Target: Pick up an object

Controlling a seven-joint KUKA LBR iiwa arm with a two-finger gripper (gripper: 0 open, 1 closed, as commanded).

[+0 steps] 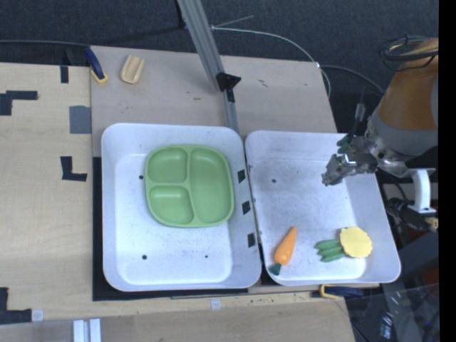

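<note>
- An orange plastic toy carrot with a green tip is lying near the front edge of the right shallow white bin, tilting with its green end towards the front left corner.
- A small green toy pea pod is lying to the carrot's right, touching a yellow rounded toy piece that is sitting near the bin's front right corner.
- The dark two-finger gripper is hovering over the right side of the same bin, well behind the three toys and apart from all of them; whether it is open or closed cannot be told, and nothing is showing in its grasp.
- The grey arm with its orange band is reaching in from the right.
- A light green plastic plate with three compartments is resting in the rear half of the left shallow white bin.
- A slanted grey metal pole is rising from behind the bins.
- A small tan block and a blue and yellow tool are lying on the brown board at the far left.
</note>
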